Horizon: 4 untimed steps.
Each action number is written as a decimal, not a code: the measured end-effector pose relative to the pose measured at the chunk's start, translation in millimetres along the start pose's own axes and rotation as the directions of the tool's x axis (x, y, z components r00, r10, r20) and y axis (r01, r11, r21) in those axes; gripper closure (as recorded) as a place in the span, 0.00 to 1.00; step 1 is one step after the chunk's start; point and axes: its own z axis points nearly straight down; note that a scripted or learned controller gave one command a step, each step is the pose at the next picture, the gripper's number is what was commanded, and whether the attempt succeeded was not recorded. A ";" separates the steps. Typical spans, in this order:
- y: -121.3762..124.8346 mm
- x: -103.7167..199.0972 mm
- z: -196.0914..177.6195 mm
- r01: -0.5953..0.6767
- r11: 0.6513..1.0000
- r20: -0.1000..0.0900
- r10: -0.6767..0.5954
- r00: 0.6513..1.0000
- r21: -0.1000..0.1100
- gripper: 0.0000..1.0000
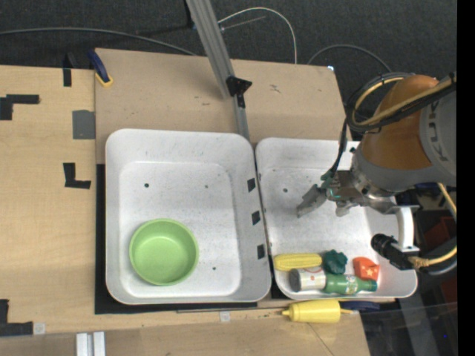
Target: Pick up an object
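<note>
— Several small things were crowded along the near wall of the right bin (pixel 297 154): a corn cob (pixel 297 261), a green bottle (pixel 347 284), something orange (pixel 366 268).

— And the tool (pixel 320 200)?

— It hung above bare floor, away from them, fingers spread, holding nothing.

— The green bowl (pixel 163 251)?

— Alone in the left bin (pixel 178 143).

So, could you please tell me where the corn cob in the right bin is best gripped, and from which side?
Grip the corn cob across its middle, coming straight down from above. It lies flat and lengthwise along the bin, so its narrow width suits the gripper. A can sits close on the near side, so that finger has little room.
</note>
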 end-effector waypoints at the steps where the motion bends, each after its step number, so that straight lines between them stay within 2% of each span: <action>1: 0.0 -0.2 0.0 -0.001 1.000 0.000 0.001 1.000 0.000 0.00; 3: -0.1 -5.0 89.7 -0.002 1.000 0.000 0.002 1.000 0.005 0.00; 4: -0.2 -5.0 105.7 -0.002 1.000 0.002 0.002 1.000 -0.002 0.00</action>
